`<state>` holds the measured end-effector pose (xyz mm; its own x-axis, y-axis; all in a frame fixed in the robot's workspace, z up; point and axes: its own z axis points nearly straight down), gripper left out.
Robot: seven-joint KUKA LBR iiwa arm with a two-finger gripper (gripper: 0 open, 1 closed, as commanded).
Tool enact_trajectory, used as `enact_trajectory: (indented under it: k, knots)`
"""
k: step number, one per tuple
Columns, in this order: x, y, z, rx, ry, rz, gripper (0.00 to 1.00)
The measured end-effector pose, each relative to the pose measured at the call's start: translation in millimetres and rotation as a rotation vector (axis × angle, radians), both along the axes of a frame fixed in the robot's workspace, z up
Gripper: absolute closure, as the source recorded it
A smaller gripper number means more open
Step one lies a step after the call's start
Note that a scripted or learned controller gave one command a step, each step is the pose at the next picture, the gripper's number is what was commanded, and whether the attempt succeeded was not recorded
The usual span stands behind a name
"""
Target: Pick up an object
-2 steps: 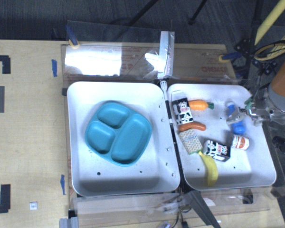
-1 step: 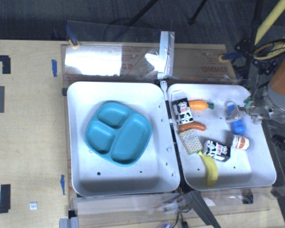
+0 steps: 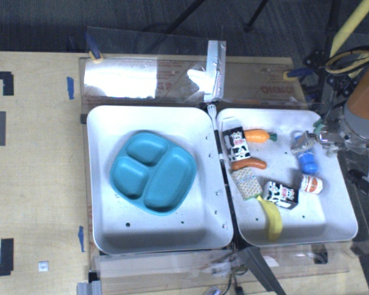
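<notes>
From my screen the tool [image 3: 302, 139] hangs at the upper right of the right-hand white bin [image 3: 341, 226], just above the small blue bottle [image 3: 307, 162], and I cannot tell its state. Nothing looks lifted: the yellow banana [image 3: 272, 219], orange carrot [image 3: 256, 136] and reddish sausage [image 3: 249, 163] all lie in that bin. I judge the whole pick remains undone.

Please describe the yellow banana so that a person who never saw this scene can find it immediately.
Look at the right white bin, the one crowded with small toys. Go to its front part, near the middle: the banana lies there, its upper end beside a black-and-white cow-patterned carton. It is the only long, curved, plain yellow thing in that bin.
</notes>
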<state>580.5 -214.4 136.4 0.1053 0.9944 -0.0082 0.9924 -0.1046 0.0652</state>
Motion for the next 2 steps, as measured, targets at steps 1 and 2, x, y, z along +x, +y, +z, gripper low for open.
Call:
enact_trajectory:
  k: [1,2]
  knots:
    - [-48.7,-0.3,33.6,0.005,0.064,0.282,0.0]
    - [-9.9,2.9,-40.2,0.017,0.059,0.268,0.0]
